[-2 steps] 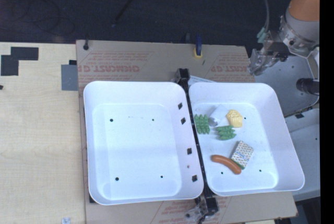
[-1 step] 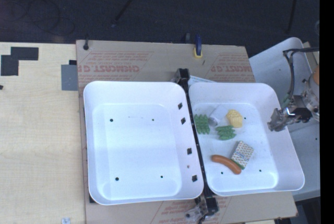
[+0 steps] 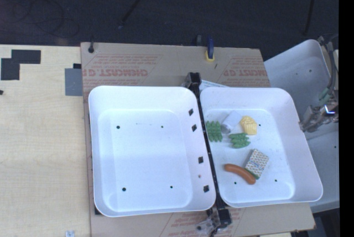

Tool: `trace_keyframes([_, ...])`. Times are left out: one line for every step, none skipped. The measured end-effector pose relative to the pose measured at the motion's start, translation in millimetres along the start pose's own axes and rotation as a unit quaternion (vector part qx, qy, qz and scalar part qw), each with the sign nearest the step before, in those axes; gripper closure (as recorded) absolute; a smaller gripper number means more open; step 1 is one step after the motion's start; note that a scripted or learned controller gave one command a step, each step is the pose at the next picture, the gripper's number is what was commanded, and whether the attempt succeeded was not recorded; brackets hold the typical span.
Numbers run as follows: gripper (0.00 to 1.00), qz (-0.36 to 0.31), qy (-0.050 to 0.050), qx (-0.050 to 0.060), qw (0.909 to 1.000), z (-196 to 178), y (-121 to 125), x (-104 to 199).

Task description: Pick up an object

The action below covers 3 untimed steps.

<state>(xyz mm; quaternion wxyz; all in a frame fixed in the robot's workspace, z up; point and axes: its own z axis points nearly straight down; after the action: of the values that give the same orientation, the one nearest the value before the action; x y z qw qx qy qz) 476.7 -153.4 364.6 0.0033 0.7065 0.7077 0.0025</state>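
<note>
Jaws [image 3: 319, 114] beside right bin [image 3: 301, 136]; five objects.

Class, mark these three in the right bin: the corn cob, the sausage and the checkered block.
corn cob [image 3: 248, 125], camera view, middle of the yellow cob
sausage [image 3: 240, 173], camera view, middle of its length
checkered block [image 3: 257, 163], camera view, top face

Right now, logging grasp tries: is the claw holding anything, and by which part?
Nothing is held: the claw sits outside the right bin, with the sausage lying inside.

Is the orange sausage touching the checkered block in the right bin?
Touching, it seems: the camera view shows the sausage with its right end meeting the lower corner of the checkered block, no gap visible.
</note>
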Motion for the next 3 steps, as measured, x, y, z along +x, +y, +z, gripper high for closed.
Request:
trace_keyframes([1.00, -0.005, 0.001, 0.000, 1.0000, -84.1, 0.9, 90.2])
trace_keyframes([1.00, -0.002, 0.001, 0.000, 1.0000, -179.0, 1.2, 128.8])
trace_keyframes([1.00, -0.001, 0.000, 0.005, 1.0000, -172.1, 33.2, 169.1])
